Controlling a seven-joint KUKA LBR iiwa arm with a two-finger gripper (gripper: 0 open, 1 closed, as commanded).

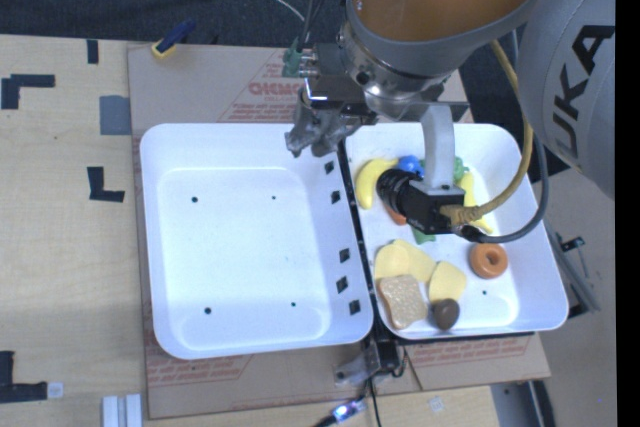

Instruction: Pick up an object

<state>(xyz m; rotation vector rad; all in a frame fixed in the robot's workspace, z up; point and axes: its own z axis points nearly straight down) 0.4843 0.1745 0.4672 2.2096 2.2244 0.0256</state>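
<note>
Hand [318, 131]: hangs over the far end of the divider between the two bins, at the far rim of the left bin [150, 215]. It is seen from above under the wrist, so I cannot tell whether it is spread or pressed together.

Nearest candidate: toy banana [370, 180], in the right bin [545, 310].
- Look: plain yellow, smooth, short and plump, curved like a crescent, with a paler sheen along the top.
- Place: far-left part of the right bin, just beside the divider, near the hand but apart from it.
- Axis: the long axis runs slantwise. One end points toward the bin's far side, by a small blue piece [410, 163]. The other end points down toward the near-left and the divider. The outer curve faces the divider.

Other contents of the right bin:
- green piece [456, 171], beside the blue piece.
- orange ring [488, 261], by the right wall.
- two pale yellow pieces [403, 260], mid-bin.
- bread slice [402, 300], at the near edge, touching the yellow pieces.
- dark brown lump [444, 315], just right of the bread slice.

Both bins sit on the wooden worktop [60, 215].
</note>
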